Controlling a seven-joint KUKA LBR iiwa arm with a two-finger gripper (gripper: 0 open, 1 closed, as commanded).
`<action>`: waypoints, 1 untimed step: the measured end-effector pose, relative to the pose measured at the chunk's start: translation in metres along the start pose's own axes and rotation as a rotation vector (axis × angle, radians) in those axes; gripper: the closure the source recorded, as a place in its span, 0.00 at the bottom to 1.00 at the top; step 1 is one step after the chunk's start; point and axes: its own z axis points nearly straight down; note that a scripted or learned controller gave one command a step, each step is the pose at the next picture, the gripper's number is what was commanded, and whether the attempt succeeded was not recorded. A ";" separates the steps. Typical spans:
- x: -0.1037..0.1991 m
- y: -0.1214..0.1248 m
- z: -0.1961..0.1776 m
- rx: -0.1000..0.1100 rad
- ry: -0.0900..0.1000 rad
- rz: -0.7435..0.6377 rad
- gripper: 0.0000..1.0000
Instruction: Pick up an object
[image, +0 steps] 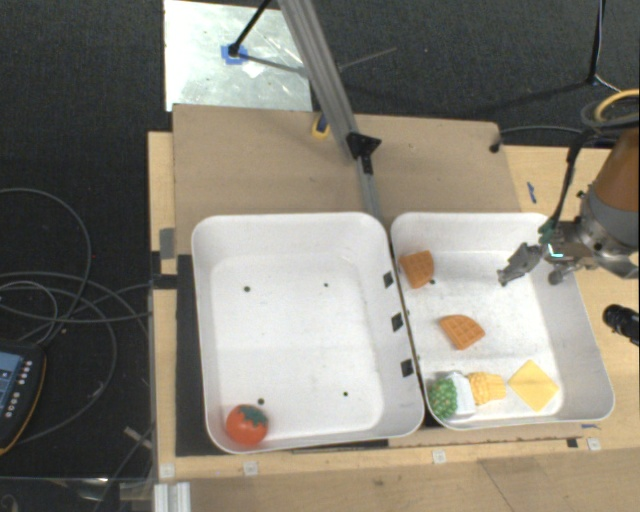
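Gripper (522, 266) fingers are too small and blurred to read, so whether the claw is spread or closed cannot be told; nothing is visibly caught in it. Its grey tip points leftward and slightly down in the picture, over the upper right part of the right bin (580, 345), above bare white floor, and I cannot tell whether it touches that floor. Nearest to it is an orange-brown wedge (417, 268), well apart to the left near the bin's left wall.

Behind the tip, the arm (612, 215) enters from the right edge, with its grey wrist and an orange-toned section above it, and a small teal light on the wrist housing. It slants across the bin's upper right corner.

Other candidates for picking lie lower in the right bin: a second orange-brown piece (461, 331) near the middle, and along the bottom wall a green cluster (442, 397), a yellow corn-like piece (487, 387) just beside it, and a yellow square (533, 385) to their right. A red tomato-like ball (246, 425) sits alone in the lower left corner of the left bin (290, 320), far from the claw.
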 end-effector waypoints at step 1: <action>0.000 0.001 -0.002 -0.004 -0.001 0.000 0.00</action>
